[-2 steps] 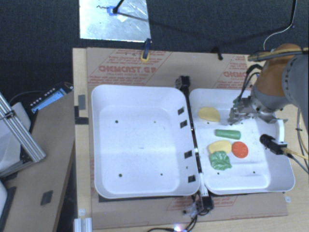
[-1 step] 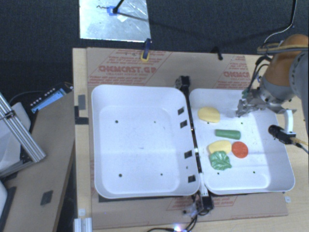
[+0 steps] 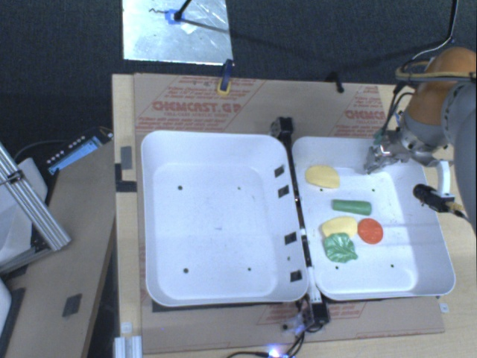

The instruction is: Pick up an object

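The right bin (image 3: pixel 417 274) holds several small objects: a pale yellow rounded piece (image 3: pixel 322 176) near its back left, a green cylinder (image 3: pixel 351 207) in the middle, a yellow piece (image 3: pixel 339 224) below it, a red round piece (image 3: pixel 370 231) to the right, and a green leafy piece (image 3: pixel 340 247) at the front. My gripper (image 3: pixel 378 157) hangs over the bin's back right part, to the right of the pale yellow piece and apart from it. Nothing shows between its fingers.
The left bin (image 3: pixel 164 200) lies beside the right one, with black clips along the shared divider (image 3: pixel 294 207). A shiny metal sheet (image 3: pixel 176 19) lies at the back. A black part of the arm (image 3: pixel 436 197) reaches over the right bin's right rim.
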